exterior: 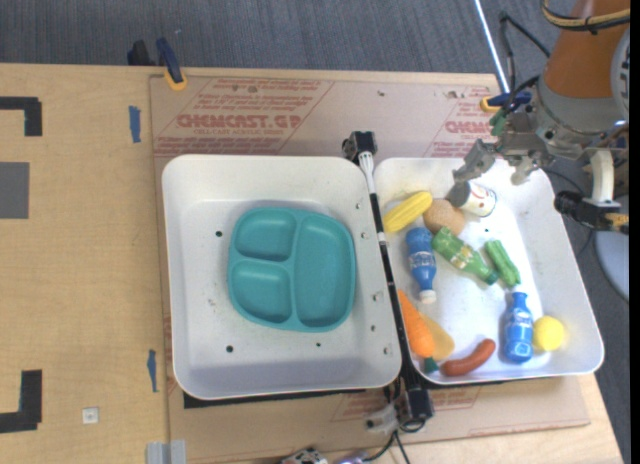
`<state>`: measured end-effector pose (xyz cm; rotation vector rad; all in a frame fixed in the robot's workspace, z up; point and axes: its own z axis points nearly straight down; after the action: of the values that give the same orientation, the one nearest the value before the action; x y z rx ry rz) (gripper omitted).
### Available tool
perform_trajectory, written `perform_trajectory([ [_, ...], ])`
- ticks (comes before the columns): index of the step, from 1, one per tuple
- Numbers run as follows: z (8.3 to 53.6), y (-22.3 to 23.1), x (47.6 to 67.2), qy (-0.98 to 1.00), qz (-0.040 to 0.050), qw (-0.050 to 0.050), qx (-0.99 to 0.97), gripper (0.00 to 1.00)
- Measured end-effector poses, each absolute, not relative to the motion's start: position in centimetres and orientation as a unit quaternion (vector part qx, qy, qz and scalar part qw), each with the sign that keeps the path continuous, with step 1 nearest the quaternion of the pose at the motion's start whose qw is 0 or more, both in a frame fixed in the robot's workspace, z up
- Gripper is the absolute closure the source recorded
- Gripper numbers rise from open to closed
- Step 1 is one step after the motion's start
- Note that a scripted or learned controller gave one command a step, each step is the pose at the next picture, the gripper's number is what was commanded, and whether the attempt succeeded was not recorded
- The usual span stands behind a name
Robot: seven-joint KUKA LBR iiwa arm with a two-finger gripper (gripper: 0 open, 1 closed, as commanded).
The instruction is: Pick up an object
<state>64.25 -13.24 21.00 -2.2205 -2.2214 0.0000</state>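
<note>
The right bin (575, 282) holds several toy items. These include a yellow corn cob (407, 210), a tan potato (444, 218), a white ball (482, 199), two blue bottles (421, 262) (517, 327), a green bottle (463, 255), a green pod (502, 262), a lemon (549, 332), a sausage (468, 358) and a carrot (420, 327). My gripper (492, 178) hangs open over the back of this bin. It is just above the white ball and nothing is between its fingers. One fingertip (462, 190) points down toward the potato.
The left bin (195, 252) holds a teal divided plate (293, 267). A black clamp (358, 144) sits where the bins meet at the back. Brown cardboard (300, 117) lies under both bins, and cables run beside the arm on the right.
</note>
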Motion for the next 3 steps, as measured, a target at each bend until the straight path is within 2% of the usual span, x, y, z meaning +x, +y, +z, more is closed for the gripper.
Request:
perform_trajectory([
  [1,8.5,-10.8,61.9,-0.627,-0.0004,0.000,-0.779,0.00],
  [2,8.5,-11.9,61.8,-0.702,0.0000,0.000,-0.712,0.00],
  [3,9.7,-11.9,61.9,-0.702,-0.0008,0.000,-0.712,1.00],
])
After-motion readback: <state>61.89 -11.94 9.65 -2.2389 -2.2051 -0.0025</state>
